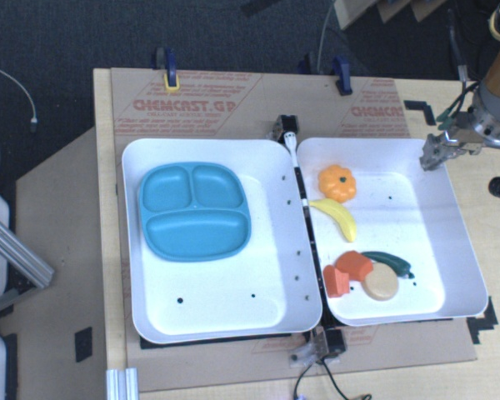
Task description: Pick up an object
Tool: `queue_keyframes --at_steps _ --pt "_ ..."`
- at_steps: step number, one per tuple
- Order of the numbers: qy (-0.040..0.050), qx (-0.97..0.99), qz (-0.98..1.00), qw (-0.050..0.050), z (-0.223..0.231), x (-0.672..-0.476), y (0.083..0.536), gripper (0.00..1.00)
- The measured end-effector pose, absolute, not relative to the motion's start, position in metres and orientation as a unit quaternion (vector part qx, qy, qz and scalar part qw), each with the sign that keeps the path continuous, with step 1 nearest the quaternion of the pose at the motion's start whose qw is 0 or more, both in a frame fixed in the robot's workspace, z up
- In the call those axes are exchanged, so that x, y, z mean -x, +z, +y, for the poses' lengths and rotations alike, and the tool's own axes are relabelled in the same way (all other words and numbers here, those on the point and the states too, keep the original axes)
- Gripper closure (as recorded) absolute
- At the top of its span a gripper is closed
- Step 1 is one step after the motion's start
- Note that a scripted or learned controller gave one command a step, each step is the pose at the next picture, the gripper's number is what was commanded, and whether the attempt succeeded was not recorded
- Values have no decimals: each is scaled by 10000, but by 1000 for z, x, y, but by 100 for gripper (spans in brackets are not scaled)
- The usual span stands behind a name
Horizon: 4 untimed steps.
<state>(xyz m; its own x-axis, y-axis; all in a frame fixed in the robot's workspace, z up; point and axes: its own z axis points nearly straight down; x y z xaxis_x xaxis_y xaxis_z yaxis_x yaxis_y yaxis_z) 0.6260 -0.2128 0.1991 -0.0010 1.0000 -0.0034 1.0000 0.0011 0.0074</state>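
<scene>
Hiding beneath hand (pixel 434 152): bin rim (pixel 417 143)

Blue divided plate (pixel 196 211) in left bin (pixel 267 307).
</scene>
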Motion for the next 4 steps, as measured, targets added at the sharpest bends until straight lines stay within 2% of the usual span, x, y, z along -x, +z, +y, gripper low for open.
queue_keyframes --at_steps 2,4 --pt "6 -7049 7093 -10 -105 -616 226 100" --pt "-4 -7056 7086 -13 -6 -605 214 100"
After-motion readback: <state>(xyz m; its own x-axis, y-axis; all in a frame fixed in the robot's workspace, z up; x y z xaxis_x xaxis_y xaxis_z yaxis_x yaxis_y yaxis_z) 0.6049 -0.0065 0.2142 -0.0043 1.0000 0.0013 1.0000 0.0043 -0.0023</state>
